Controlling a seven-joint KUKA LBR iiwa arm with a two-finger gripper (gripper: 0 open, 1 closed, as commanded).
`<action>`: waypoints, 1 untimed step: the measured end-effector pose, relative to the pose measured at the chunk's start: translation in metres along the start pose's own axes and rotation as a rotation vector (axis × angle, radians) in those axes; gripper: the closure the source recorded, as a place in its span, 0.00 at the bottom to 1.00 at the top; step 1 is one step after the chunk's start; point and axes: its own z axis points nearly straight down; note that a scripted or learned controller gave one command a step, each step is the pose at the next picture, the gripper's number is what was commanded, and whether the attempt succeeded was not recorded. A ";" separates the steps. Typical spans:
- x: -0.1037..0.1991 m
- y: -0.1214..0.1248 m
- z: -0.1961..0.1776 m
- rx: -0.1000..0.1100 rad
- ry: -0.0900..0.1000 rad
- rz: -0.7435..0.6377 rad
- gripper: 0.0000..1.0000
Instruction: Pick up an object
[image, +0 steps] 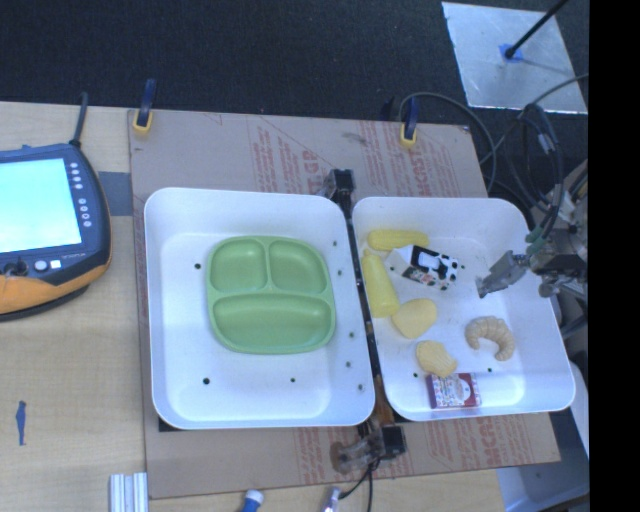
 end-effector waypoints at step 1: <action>0.030 0.000 0.093 0.002 0.000 -0.001 0.00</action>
